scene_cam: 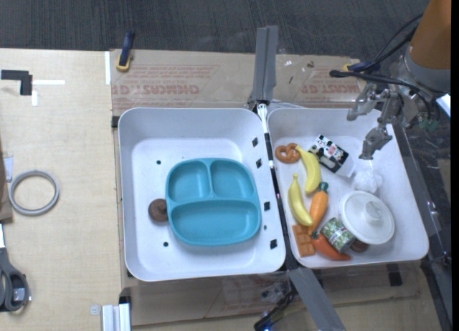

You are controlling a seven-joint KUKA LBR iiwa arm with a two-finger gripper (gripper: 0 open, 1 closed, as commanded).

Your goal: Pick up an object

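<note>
End effector [374, 141] hovers above right bin [412, 179], near 2 bananas [310, 170].

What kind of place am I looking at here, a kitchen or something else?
Probably a robot test bench, not a kitchen: a grey two-finger gripper hangs over two shallow white bins of what look like toy yellow bananas, on a taped cardboard sheet.

The one thing I can read is red lettering on the cardboard sheet [186, 82] behind my two bins (it lies upside down from this view), which looks like "CHEMCAST GP" repeated across it. The smaller red lines beneath it are too blurred to read.
</note>
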